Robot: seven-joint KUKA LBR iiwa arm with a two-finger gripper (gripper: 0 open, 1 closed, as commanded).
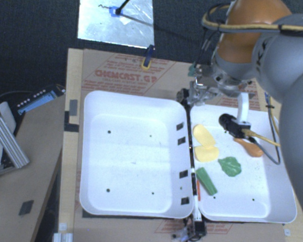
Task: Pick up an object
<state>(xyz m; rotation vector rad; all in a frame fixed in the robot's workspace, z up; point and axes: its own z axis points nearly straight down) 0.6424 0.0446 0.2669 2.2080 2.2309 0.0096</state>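
Two shallow white bins (131, 116) on bench; hand (198, 95) upper centre of frame, grip state unclear; yellow pieces (205, 143), green pieces (230, 166) in right bin.

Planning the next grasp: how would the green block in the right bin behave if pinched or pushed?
The green block looks like a stiff, elongated bar, so it probably keeps its shape when pinched. It lies flat, so it likely slides or pivots rather than rolls. It sits near the bin's left wall, so a push may jam it there.
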